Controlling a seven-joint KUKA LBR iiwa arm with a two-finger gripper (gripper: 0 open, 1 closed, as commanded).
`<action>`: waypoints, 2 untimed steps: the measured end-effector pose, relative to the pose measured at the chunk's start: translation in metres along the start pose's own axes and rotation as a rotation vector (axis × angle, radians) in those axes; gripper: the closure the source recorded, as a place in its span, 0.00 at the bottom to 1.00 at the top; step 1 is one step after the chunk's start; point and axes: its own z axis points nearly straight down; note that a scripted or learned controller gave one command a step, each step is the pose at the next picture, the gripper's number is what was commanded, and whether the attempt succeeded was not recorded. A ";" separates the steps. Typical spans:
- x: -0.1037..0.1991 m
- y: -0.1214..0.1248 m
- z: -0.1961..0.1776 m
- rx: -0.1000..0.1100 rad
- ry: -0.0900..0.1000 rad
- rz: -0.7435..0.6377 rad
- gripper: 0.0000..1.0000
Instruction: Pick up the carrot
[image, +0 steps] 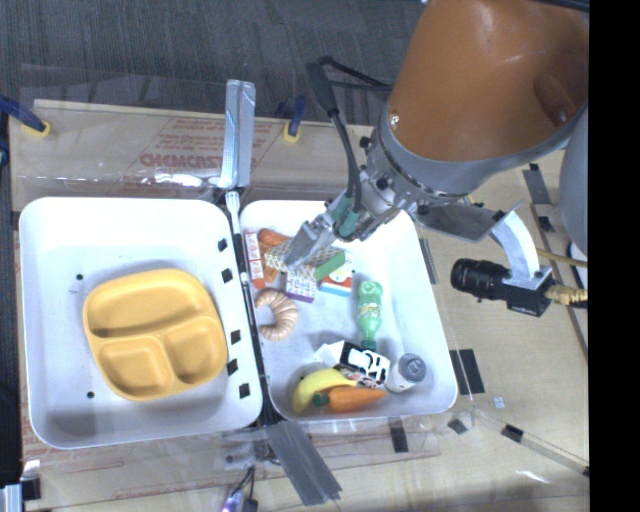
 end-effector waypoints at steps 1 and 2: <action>0.000 0.000 0.000 0.000 0.000 0.000 0.00; -0.036 -0.022 0.106 0.001 0.001 -0.276 0.00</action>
